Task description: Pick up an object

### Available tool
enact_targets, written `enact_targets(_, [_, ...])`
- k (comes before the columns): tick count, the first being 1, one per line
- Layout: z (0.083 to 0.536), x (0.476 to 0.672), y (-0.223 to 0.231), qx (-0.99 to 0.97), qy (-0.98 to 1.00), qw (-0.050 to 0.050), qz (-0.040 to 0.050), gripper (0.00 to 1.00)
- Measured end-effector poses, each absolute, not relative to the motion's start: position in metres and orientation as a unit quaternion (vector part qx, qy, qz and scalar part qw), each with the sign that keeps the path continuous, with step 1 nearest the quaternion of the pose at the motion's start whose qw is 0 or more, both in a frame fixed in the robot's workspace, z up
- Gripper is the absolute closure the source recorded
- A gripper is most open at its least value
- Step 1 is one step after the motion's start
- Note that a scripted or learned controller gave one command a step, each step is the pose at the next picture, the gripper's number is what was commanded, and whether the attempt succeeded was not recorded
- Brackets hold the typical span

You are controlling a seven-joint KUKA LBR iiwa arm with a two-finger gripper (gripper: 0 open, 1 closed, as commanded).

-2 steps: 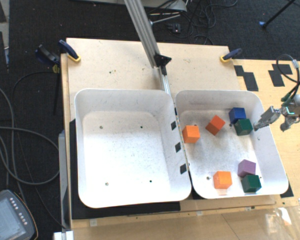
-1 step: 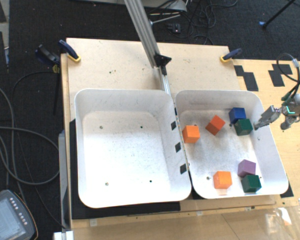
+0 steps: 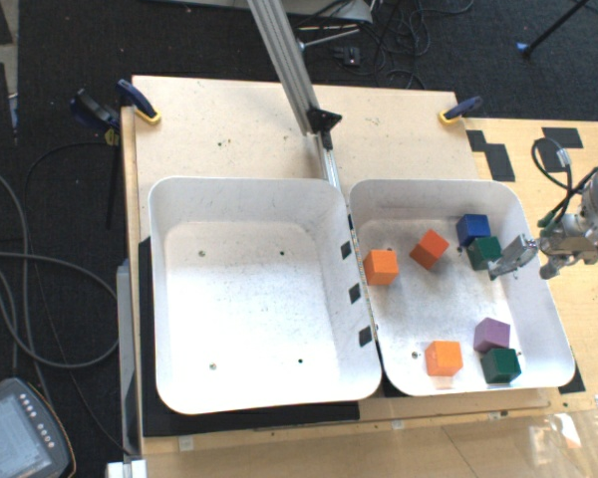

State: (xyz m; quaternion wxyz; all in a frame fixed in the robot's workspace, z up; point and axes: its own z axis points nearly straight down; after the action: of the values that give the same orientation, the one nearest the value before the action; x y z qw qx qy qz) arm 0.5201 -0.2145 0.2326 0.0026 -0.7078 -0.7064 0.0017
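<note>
Bench (image 3: 279, 118): 1, pale speckled board, carrying 2 shallow white bins side by side; 2 blue-and-yellow clamps at its far corners, left clamp (image 3: 138, 103), right clamp (image 3: 460, 110)

Left bin (image 3: 179, 217): 1, no blocks in it, dark specks on its floor

Slanted metal rail (image 3: 284, 53): 1, running from the top of the view down to the seam between the bins

Right bin (image 3: 399, 202): 1, holding 7 blocks:
- Orange blocks, 3: one (image 3: 382, 266) near the bin's left wall; one (image 3: 430, 249) just right of it, tilted; one (image 3: 444, 358) near the front wall
- Blue block (image 3: 472, 228), 1: toward the far right, touching a green block
- Green blocks, 2: one (image 3: 483, 252) just in front of the blue one; one (image 3: 500, 365) at the front right corner
- Purple block (image 3: 492, 334), 1: touching the front green block, just behind it

Gripper (image 3: 506, 259): 1, entering from the right over the bin's right wall, its tip just beside the rear green block; whether the jaws are parted or closed cannot be told, and no block is seen between them
</note>
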Motion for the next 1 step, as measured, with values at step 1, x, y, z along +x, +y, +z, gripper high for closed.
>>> enact_targets(1, [0.1687, 0.5154, -0.2139, -0.708, -0.706, 0.003, 0.0016, 0.00])
